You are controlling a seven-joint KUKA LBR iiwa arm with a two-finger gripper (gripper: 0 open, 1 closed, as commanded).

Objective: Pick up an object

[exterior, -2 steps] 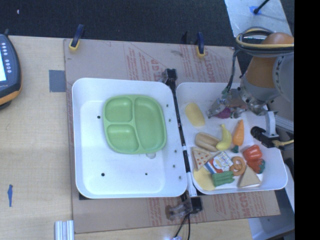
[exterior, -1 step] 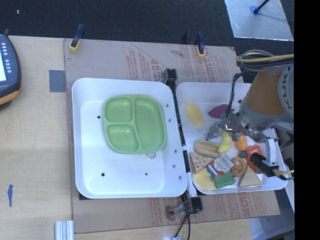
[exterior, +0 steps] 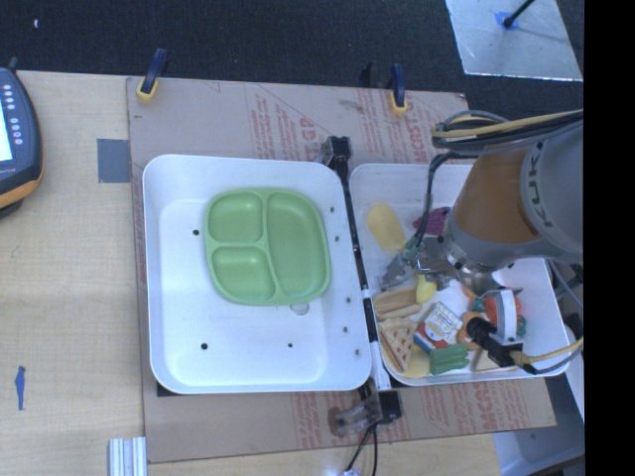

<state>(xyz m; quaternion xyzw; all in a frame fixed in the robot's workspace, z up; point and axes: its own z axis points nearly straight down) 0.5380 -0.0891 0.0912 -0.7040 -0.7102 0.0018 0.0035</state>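
Toys crowd the right bin, too jumbled to name singly. Left of them, a green divided plate lies in the left bin. At the pile's twelve o'clock, the gripper is half-hidden beneath the arm; its grip cannot be judged.

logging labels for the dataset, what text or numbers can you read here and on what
"KU", partial grey lettering on the grey robot arm: legible.
Red printing on the brown cardboard sheet under the bins: blurred, unreadable.
Screen of the dark handheld pendant: too small to read.
Printed packets in the right white bin: unreadable.
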